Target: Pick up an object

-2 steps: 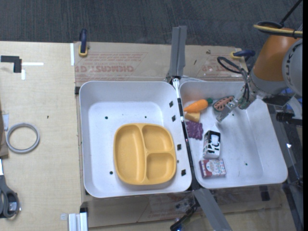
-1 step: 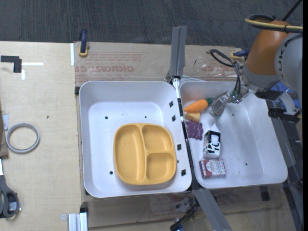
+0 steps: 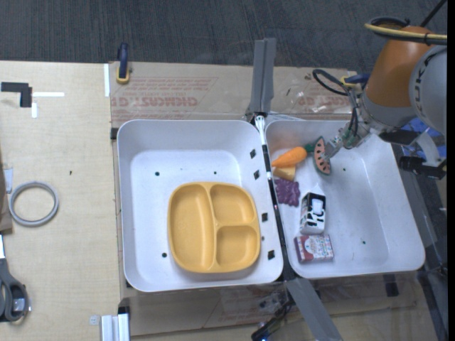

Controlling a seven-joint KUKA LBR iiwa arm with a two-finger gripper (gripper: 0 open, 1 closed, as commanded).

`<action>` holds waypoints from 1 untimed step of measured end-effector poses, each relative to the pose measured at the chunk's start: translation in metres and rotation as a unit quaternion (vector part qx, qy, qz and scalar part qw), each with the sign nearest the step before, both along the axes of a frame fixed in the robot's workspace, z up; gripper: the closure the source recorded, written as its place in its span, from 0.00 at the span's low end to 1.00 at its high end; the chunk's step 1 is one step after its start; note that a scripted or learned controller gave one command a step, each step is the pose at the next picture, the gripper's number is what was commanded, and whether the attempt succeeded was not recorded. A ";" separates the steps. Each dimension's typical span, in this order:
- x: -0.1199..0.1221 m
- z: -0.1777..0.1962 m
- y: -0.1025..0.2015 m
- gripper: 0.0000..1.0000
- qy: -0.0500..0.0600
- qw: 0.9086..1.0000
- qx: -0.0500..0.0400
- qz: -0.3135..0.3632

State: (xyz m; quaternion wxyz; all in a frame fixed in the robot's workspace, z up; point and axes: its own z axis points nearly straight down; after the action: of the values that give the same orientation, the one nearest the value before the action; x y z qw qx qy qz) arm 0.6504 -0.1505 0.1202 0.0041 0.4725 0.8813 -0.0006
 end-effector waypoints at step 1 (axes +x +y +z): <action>0.006 -0.014 0.029 1.00 -0.010 1.000 0.001 0.001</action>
State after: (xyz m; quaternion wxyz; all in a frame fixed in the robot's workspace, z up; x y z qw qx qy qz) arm 0.6565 -0.1220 0.1062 0.0126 0.4720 0.8815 0.0052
